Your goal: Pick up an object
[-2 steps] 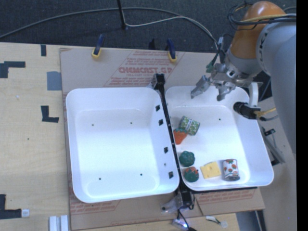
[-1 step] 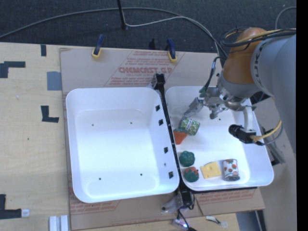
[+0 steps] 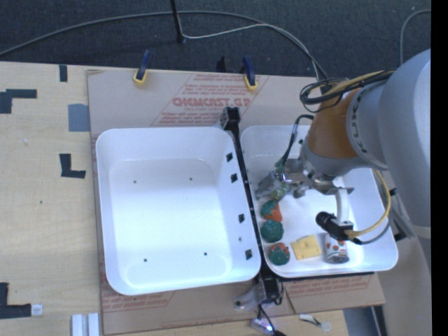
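Altogether two white bins (image 3: 168, 142), five small objects (image 3: 271, 230) in the right one, claw (image 3: 274, 187) grip unclear

Fixed slanted overhead on 2 bins (image 3: 168, 142)

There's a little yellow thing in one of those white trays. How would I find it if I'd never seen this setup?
Look at the right-hand white bin, the one the grey arm reaches into, and go to its near edge. The yellow block lies there, between a green ball on its left and a small red-and-white can on its right. It is the only flat, pale yellow, squarish piece.
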`<state>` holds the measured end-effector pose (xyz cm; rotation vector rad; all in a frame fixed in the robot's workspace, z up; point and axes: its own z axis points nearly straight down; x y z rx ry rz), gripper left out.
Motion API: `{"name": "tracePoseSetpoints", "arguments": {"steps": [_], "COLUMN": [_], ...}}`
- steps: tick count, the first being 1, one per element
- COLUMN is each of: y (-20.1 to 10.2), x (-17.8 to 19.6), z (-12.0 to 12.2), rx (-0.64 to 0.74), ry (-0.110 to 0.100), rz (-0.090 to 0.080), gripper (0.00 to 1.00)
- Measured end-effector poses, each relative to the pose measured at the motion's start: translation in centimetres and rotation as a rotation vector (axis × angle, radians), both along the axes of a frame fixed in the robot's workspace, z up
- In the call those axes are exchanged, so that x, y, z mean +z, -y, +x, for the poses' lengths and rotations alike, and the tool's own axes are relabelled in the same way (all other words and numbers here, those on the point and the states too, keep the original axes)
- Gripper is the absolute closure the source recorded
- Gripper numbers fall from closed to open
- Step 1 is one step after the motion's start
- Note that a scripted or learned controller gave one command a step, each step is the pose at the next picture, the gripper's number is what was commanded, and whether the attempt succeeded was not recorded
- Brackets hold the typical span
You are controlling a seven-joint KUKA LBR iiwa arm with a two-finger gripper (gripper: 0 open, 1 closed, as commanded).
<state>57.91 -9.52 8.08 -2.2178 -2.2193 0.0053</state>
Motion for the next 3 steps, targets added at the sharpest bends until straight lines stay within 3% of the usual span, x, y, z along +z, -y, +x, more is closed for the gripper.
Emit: {"name": "tracePoseSetpoints", "arguments": {"steps": [1, 2, 3], "y": [0.1, -5.2, -15.6], "x": [1.0, 15.6, 12.2], "z": [0.1, 3.2, 8.9], "rx": [0.0, 0.005, 0.008], "ry": [0.0, 0.013, -0.001], "rz": [0.0, 0.0, 0.0], "gripper": [1.0, 1.0, 1.0]}}
